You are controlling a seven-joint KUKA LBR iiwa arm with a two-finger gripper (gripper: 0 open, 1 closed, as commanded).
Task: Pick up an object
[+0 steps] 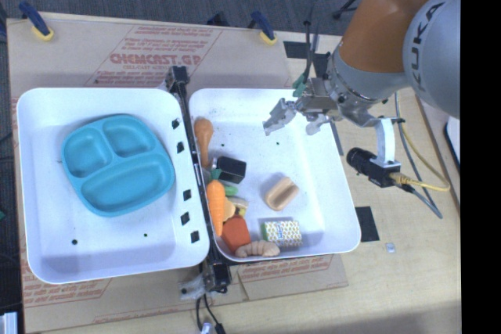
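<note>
While the small tan bread-roll toy lies untouched at five o'clock in the right white bin, the gripper hovers at twelve o'clock, fingers spread, holding nothing; the pick remains undone.

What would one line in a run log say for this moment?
pincer: open, holding nothing | over right bin | toy food: in bin | blue plate: left bin
</note>
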